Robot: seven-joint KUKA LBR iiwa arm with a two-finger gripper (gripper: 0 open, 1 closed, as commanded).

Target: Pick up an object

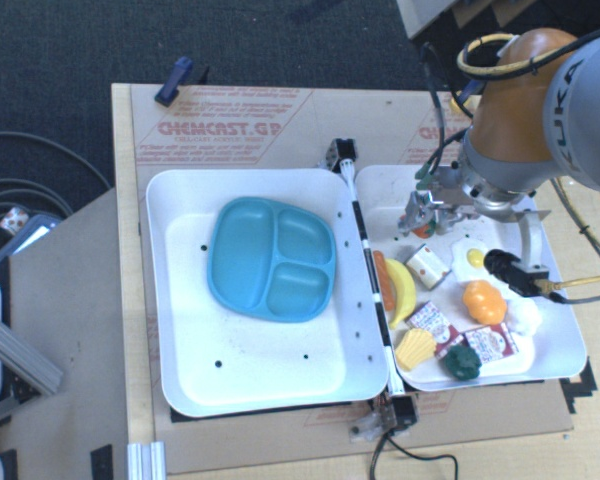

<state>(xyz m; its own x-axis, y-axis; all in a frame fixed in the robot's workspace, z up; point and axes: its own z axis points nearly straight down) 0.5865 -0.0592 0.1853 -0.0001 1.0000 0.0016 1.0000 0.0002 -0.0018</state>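
Note:
My gripper (423,215) hangs over the far left part of the right bin (565,353), pointing down. A small red piece (423,231) shows just below its tip; whether it is held is unclear. Nearest in front of the gripper lies a white block (427,266). Further forward lie a banana (403,290), an orange stick (383,280) along the bin's left wall, a fried-egg toy (472,259), an orange (483,301), a yellow wedge (414,348), red-and-white packets (490,343) and a green piece (464,362).
The left bin (180,298) holds a blue divided plate (270,258). A blue clip (173,81) lies on the cardboard sheet behind the bins. The grey arm with its orange band (520,78) reaches in from the upper right.

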